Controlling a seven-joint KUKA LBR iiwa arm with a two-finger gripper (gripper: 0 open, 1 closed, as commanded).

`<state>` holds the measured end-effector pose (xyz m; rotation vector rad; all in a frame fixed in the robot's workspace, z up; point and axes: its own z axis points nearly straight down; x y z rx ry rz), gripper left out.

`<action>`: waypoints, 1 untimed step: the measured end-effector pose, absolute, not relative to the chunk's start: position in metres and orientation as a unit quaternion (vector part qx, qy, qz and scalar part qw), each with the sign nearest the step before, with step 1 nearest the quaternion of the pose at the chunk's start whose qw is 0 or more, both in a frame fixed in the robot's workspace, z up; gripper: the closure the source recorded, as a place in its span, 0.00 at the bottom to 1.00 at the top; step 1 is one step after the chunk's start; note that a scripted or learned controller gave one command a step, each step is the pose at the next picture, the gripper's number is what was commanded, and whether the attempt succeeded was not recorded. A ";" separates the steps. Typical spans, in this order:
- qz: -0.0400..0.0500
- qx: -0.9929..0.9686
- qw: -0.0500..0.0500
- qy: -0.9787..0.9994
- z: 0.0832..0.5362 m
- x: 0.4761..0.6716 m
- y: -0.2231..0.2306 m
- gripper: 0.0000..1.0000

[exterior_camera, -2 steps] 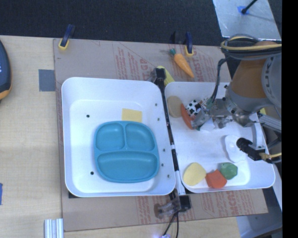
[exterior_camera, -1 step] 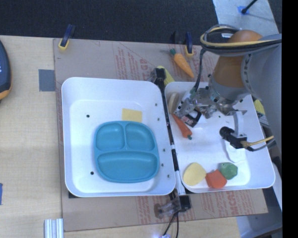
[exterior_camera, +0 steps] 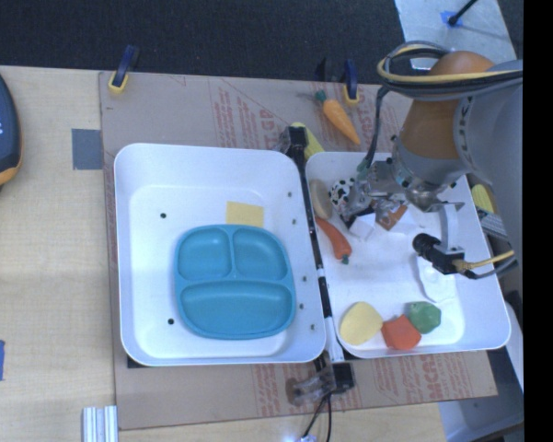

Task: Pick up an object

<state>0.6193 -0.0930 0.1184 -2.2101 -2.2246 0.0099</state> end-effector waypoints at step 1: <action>-0.001 -0.703 0.001 -0.711 0.196 0.567 -0.032 1.00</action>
